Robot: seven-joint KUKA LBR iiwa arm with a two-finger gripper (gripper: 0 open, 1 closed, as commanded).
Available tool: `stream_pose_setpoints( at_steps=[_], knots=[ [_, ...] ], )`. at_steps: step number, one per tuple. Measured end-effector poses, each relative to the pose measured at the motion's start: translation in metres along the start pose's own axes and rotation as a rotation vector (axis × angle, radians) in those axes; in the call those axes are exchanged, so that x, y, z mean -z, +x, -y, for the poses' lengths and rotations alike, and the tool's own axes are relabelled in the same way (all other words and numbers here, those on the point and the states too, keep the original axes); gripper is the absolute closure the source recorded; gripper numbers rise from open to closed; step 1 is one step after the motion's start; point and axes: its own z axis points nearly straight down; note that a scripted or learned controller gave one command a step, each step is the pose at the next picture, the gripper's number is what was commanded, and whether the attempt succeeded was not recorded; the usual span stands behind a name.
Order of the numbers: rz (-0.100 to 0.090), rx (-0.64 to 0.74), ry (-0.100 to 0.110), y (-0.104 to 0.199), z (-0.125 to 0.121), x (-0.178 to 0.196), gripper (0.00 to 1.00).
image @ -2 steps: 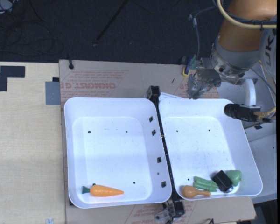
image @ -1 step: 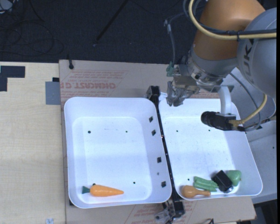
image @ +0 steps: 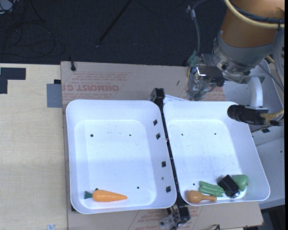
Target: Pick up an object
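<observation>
An orange toy carrot with a green top lies at the front left corner of the left bin. At the front of the right bin sit a tan pear-shaped piece, a green pod-like piece, a black block and a green piece, all bunched together. My gripper hangs above the far edge of the right bin, well away from those objects, with nothing visible in it.
A black clip strip runs between the two bins. A black cylinder juts over the right bin's far right rim. Brown cardboard lies under the bins, and cables trail on the dark floor behind.
</observation>
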Motion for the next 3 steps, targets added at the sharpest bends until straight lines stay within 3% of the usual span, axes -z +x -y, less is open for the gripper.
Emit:
stream_pose_setpoints(
  at_steps=[1,2,3],
  knots=[
    [-0.002,0.01,0.008,0.089,0.024,-0.006,1.0],
    [0.003,-0.003,0.009,0.046,-0.066,-0.087,1.0],
    [-0.004,0.008,-0.008,0.111,-0.056,0.043,1.0]
  ],
)
